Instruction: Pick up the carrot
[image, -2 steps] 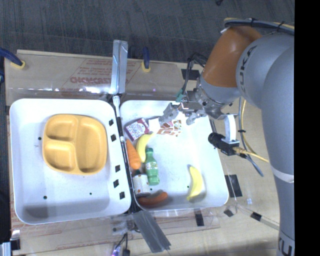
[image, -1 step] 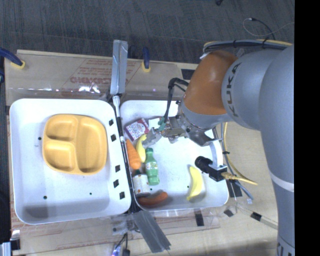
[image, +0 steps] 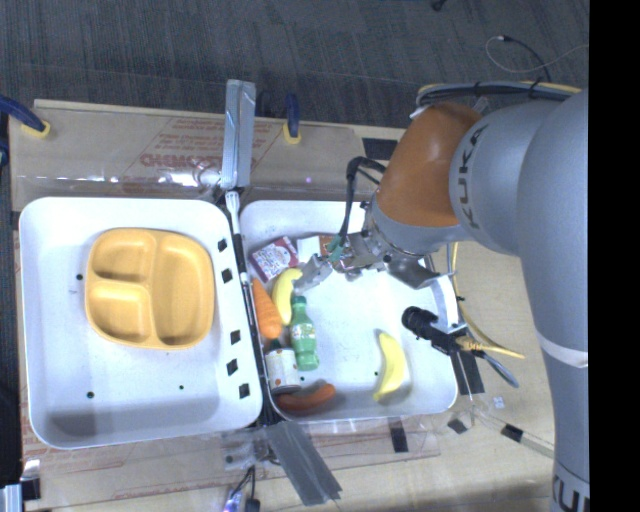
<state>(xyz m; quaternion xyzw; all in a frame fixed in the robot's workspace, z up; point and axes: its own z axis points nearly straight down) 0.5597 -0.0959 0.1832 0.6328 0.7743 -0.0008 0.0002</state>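
we see the carrot (image: 266, 310) lying along the right bin's (image: 430, 395) left wall; we cannot tell whether the gripper's (image: 318, 268) fingers are open.

Even overhead light, moderately bright; both white bins (image: 40, 330) near blown out, fine detail lost on their floors. Soft shadow pools in lower left bin corner. Overall slightly soft focus, grainy toward dark top edge.

Smooth white plastic bins (image: 50, 330), shiny yellow plastic tray (image: 150, 287), matt orange carrot (image: 267, 310), glossy orange arm band (image: 425, 170)
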